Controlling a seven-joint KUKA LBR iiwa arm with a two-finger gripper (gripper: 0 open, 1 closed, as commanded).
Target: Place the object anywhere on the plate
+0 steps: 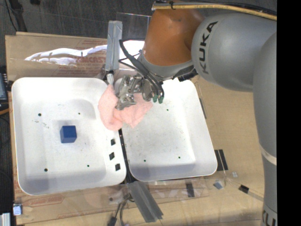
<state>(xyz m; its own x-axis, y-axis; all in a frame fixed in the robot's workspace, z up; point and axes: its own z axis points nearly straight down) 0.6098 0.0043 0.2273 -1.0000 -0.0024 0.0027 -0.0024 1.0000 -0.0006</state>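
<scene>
The gripper [126,97] is closed on the pink cloth [123,111] — the cloth hangs over the seam between both bins, at 2 o'clock from the blue cube [68,133].

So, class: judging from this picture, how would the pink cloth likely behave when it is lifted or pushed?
The crumpled pink cloth probably hangs floppy: it drapes in soft folds below the gripper, across the seam between the two white bins. It looks light for its size, thin and bunched. Pushed, it would likely bunch or drag rather than roll or tip.
</scene>
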